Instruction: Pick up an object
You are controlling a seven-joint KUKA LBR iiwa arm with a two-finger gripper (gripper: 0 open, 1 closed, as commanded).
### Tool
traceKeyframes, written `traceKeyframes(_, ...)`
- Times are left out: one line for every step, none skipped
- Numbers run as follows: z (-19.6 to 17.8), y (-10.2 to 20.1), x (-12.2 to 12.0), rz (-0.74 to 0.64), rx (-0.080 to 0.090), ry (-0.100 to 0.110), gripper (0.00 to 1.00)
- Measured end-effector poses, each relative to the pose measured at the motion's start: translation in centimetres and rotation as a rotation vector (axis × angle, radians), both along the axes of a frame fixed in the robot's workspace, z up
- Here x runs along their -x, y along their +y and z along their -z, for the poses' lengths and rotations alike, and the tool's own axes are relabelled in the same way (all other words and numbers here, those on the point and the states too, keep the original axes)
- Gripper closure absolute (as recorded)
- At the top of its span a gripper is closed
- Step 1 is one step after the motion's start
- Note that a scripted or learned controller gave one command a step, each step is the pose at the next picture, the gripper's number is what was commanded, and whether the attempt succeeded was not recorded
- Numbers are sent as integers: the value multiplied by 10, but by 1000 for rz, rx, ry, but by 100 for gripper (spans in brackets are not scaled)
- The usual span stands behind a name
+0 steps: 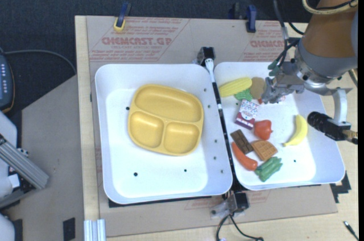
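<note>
The right bin (327, 169) holds several toy foods. A yellow corn cob (235, 86) and a round tan piece (259, 86) lie at its back left. My gripper (271, 95) hangs low over the bin just right of the tan piece and above a red and white packet (248, 112). In front of the packet sit a red tomato (263, 129), a brown chocolate bar (242, 142), a tan waffle (264, 149), an orange-red carrot (244, 157) and green beans (269, 167). A banana (298, 131) lies to the right, apart from the rest.
The left bin (114, 166) holds a yellow divided plate (165, 119). A black clip (206, 55) sits at the back where the two bins meet. Bare white floor shows at the right bin's back right and front right.
</note>
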State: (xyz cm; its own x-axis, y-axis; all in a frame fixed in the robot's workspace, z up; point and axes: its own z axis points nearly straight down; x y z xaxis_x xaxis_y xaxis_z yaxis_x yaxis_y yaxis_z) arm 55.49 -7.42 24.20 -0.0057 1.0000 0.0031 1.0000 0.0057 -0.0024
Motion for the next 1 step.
traceKeyframes(-4,49,14,0,0,1,100)
